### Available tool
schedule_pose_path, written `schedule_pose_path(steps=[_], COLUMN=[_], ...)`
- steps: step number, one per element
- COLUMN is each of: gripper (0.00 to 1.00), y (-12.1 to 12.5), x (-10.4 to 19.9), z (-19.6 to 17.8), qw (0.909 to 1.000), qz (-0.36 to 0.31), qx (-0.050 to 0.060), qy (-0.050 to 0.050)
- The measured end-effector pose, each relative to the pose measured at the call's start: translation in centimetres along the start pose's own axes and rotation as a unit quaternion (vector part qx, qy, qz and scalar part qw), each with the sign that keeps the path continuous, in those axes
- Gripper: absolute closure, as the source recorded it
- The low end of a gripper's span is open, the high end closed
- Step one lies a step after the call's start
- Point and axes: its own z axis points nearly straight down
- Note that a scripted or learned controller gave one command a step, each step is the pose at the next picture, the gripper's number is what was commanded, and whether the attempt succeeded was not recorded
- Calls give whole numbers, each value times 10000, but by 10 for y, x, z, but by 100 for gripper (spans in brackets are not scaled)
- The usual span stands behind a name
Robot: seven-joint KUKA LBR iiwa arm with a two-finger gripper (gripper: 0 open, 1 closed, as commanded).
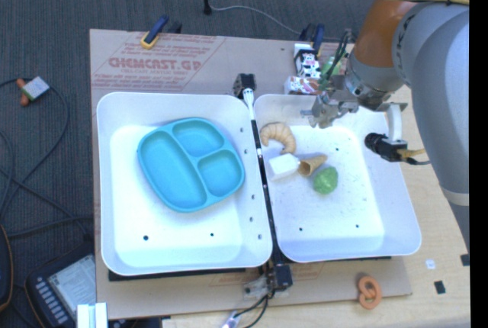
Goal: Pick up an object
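In the right bin (396,223), a croissant (278,136) curves near the rear left corner, its tips pointing down toward a white block (283,165). Just right of the block lies an ice-cream cone (312,164), long axis slanting, open end up-right, touching a green ball (325,181). The gripper (326,111) hovers over the bin's rear edge. The left bin (114,242) holds a blue divided plate (191,163).

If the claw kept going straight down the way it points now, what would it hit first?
Most likely bare floor of the right bin near its far edge. The claw hangs beyond the croissant and cone, though depth is hard to judge.
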Motion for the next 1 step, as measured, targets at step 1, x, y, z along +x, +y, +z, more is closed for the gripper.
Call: schedule_pose_path(steps=[1], gripper=[0], y=[1], x=[2], z=[0], qw=[10000], qz=[-13], qx=[-4], qy=[7])
